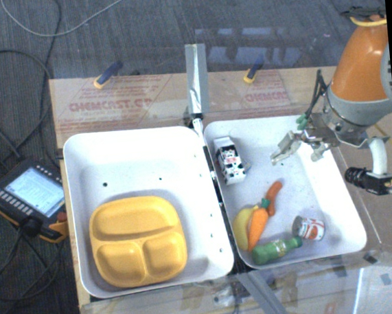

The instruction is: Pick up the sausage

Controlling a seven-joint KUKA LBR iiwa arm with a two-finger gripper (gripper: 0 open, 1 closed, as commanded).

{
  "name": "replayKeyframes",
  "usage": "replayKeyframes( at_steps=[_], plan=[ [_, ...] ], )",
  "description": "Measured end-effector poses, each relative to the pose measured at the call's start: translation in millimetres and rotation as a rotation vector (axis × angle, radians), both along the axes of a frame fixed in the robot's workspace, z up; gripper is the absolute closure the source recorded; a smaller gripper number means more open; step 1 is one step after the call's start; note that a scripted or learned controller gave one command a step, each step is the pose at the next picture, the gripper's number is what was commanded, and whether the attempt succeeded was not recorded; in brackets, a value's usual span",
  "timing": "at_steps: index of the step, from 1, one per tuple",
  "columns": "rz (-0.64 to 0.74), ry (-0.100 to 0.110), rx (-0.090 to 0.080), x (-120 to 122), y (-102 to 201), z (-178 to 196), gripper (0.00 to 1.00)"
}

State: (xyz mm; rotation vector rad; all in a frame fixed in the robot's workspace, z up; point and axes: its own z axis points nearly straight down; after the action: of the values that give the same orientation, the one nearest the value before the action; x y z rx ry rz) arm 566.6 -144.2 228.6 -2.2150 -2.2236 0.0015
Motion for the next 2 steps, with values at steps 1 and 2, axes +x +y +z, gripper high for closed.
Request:
replayKeyframes(
  at_steps=[1, 2],
  plan=[
    [0.134, 0.000, 0.001, -13, -37, -123, 0.00],
    [0.074, -0.018, -0.008, -34, -28, -138, 0.00]
  ],
)
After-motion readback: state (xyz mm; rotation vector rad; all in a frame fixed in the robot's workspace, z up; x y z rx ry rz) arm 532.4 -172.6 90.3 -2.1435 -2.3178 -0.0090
